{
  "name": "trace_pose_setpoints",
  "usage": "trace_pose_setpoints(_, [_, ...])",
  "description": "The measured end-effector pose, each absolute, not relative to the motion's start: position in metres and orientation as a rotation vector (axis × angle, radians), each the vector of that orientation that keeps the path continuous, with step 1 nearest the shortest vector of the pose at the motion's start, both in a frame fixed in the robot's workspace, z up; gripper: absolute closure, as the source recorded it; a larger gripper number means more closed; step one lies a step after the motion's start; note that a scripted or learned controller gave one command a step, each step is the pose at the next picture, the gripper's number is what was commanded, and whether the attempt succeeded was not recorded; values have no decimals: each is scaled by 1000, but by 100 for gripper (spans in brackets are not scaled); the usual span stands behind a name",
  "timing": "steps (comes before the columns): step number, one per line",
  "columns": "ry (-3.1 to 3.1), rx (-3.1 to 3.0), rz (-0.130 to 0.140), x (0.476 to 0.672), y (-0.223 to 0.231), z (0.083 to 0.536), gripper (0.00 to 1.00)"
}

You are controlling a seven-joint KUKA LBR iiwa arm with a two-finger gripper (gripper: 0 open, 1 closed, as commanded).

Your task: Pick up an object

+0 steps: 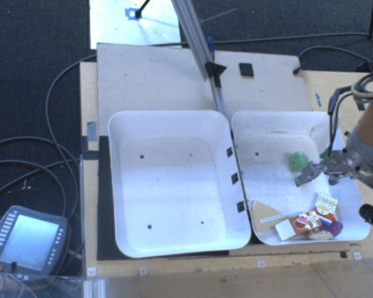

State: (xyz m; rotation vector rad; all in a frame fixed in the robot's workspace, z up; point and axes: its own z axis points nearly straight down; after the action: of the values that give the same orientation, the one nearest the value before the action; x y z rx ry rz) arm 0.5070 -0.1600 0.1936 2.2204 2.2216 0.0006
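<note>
We cannot tell our gripper's point(311, 174) opening; a green ball point(298, 161) sits just beside it, packets point(311, 219) below.

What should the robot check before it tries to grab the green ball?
1. Green ball in plain sight, nothing lying on it: ok.
2. Gripper over the right bin, the one with the ball: ok.
3. Gripper close to the ball: ok, just below and right of it.
4. Ball between the fingers already: not ok, it sits beside the tip.
5. Fingers open wide enough: cannot tell.
6. Pile of packets at the bin's near corner apart from the ball: ok.
</note>
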Motion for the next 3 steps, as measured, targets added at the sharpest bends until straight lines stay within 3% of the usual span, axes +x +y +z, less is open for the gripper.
trace_pose_setpoints(1, [2229, 2221, -4, 583, -129, 87, 0])
trace_pose_setpoints(2, [2221, 2224, -2, 488, -120, 90, 0])
trace_pose_setpoints(3, [2219, 2219, 2, 567, -160, 91, 0])
